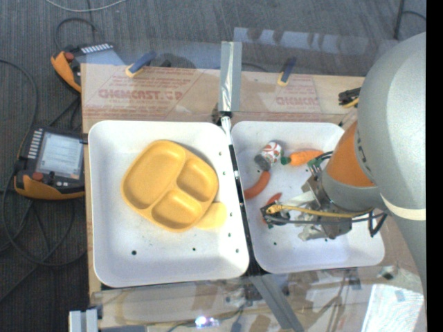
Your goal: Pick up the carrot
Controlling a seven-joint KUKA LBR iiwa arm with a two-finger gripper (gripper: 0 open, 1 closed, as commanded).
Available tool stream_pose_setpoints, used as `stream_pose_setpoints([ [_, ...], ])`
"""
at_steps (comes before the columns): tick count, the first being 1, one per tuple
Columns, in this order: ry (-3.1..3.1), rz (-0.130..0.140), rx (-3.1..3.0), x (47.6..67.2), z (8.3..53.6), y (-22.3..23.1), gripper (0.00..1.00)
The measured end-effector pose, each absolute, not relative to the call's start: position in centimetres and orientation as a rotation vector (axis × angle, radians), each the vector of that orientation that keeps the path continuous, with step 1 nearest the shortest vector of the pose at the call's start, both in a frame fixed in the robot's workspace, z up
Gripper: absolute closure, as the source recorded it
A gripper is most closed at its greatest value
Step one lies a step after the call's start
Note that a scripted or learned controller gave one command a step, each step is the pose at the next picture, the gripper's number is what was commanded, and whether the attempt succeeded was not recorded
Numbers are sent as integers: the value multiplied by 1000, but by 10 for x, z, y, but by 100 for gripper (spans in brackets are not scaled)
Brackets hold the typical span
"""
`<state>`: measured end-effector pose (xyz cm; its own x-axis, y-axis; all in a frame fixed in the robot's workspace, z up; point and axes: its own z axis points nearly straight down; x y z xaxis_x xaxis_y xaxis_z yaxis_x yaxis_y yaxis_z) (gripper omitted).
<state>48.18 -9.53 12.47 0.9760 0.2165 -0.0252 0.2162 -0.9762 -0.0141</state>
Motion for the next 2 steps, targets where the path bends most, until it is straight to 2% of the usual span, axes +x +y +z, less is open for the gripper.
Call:
stream_pose_setpoints([
  [1,-329,10,-3125,483,170,-97,100],
  [2,-337,11,-3122,483,173,-132,100],
])
